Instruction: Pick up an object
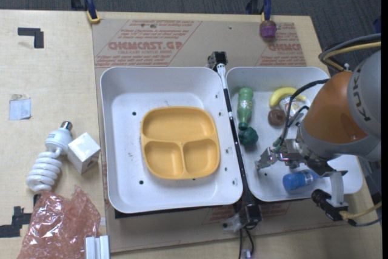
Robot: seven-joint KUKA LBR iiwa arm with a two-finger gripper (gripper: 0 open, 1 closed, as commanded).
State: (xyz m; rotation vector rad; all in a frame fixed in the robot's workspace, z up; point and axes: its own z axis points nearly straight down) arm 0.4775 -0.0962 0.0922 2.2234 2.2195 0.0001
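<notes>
At the lower right of the frame, in the right bin (254, 79), my pincer (267, 161) hangs open and empty, just left of the blue object (297, 181). Nothing is lifted yet; the whole grasp remains.

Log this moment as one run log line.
arm: over right bin | gripper: low near blue object | left bin: yellow tray | grasp: none seen
</notes>
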